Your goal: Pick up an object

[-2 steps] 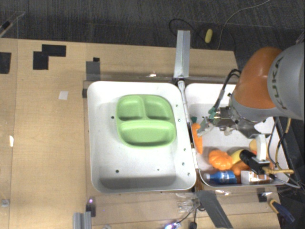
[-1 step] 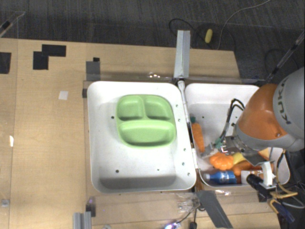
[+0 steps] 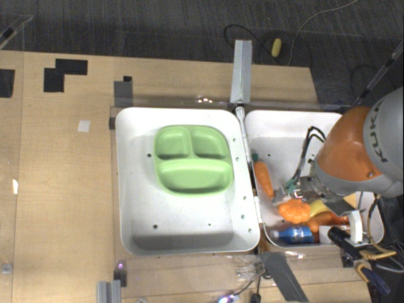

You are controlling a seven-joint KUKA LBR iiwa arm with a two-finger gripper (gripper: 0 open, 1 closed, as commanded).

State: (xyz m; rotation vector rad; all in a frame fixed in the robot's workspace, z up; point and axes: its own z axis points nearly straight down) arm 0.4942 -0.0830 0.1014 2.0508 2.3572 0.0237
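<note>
The objects to pick lie in the right bin (image 3: 278, 126), crowded into its near half. A carrot (image 3: 263, 179) lies lengthwise near the bin's left wall. To its right sits an orange fruit (image 3: 295, 212), with a yellow piece (image 3: 317, 206) just beside it and an orange bottle (image 3: 328, 219) stretching right. Nearest the bin's front wall lies a blue bottle (image 3: 295, 235), next to a white item (image 3: 326, 234). The claw (image 3: 302, 188) hangs just above the orange fruit, low in the bin, under the arm's orange band (image 3: 347, 150); whether it is released or clenched cannot be told, and nothing is seen in its grip. In the left bin (image 3: 136, 169) a green tray (image 3: 192, 158) with three compartments lies flat in the middle. Both bins rest on a wooden tabletop (image 3: 57, 188)
</note>
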